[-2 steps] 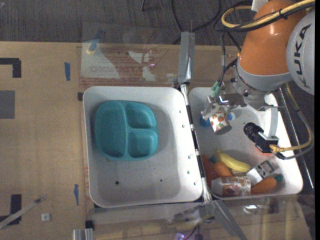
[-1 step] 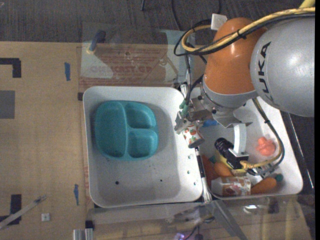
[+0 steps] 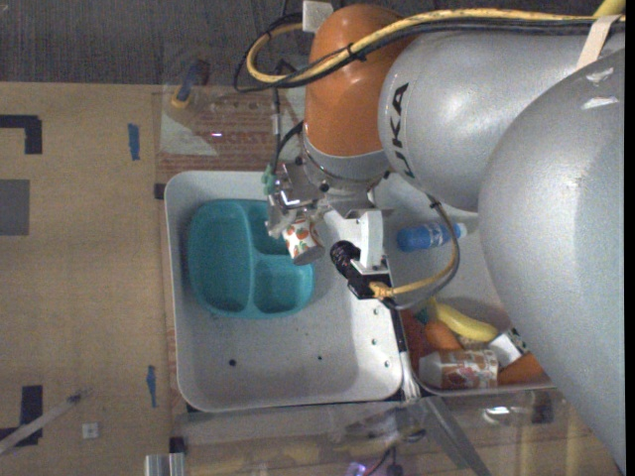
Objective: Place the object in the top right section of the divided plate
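Over the white bin [image 3: 198,365], the hand [image 3: 290,221] grips a small carton [image 3: 301,240] above the teal divided plate [image 3: 228,266].

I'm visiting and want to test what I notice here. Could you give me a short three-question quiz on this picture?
1. True or false: the divided plate is teal and lies in the left bin.
2. What does the gripper hold between its fingers? A) a small white carton with red print B) a banana C) a blue bottle
3. Fill in: the banana lies in the ____ bin.

Key: 1 true. 2 A, the carton, held at the plate's right edge. 3 right.
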You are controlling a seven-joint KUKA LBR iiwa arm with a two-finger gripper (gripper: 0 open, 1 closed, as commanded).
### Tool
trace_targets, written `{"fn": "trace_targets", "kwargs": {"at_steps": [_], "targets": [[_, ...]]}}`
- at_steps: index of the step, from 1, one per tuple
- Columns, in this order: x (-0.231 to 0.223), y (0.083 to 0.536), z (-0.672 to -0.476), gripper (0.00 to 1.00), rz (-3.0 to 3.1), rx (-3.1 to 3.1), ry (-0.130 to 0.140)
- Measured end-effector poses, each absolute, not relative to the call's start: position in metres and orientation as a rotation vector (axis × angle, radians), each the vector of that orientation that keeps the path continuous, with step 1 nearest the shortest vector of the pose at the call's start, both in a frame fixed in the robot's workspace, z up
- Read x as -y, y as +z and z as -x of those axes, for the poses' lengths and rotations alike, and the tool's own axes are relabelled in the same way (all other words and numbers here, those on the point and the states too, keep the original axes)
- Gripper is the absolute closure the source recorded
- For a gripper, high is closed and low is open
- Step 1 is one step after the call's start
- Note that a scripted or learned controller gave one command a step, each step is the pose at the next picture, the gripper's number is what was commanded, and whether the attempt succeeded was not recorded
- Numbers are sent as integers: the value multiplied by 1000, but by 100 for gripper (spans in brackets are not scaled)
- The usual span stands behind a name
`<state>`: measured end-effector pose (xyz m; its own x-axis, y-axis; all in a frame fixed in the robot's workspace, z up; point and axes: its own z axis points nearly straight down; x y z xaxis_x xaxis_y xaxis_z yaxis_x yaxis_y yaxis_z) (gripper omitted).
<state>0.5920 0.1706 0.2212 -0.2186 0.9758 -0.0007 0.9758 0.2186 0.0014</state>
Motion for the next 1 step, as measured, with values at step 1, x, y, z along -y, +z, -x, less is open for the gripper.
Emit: {"fn": "trace_targets", "kwargs": {"at_steps": [1], "targets": [[-171,221,-592,0,-1961,-2452,1]]}}
